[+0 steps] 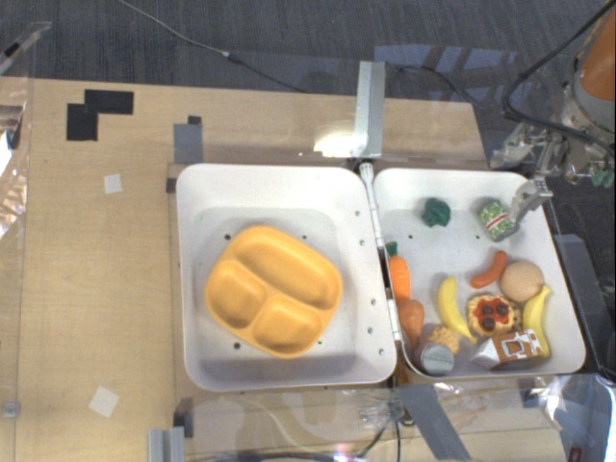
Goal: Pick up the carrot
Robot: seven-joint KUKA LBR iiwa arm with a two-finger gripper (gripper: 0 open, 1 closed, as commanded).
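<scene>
— What's the bench like from where you're standing?

— Pale wood top (pixel 260 123), with a couple of black squares (pixel 96 112) stuck on at the far left and some small pale tape patches. Dark carpet (pixel 241 12) runs behind it, and a thin cable (pixel 144 12) trails across that floor. Two white bins sit side by side, touching along a metal divider (pixel 371 114).

— And the arm?

— It comes in at the upper right. The gripper (pixel 527 200) hangs over the back right corner of the right bin (pixel 568 349), just beside a small green and red packet (pixel 495 219). Nothing sits between its fingers that I can see, and how wide they stand I cannot tell from here.

— Where's the carrot?

— The carrot (pixel 398 277) lies well away from the gripper, down and to the left of it, against the right bin's left wall, upright along the divider. Between the two there's a dark green broccoli piece (pixel 436 212). Nearer the gripper, below it, lie a sausage (pixel 488 269), a bun (pixel 521 280), two bananas (pixel 449 306) and a little pizza (pixel 491 313).

— The other bin?

— The left bin (pixel 202 354), farther still from the gripper, holds a yellow divided plate (pixel 272 289).
</scene>
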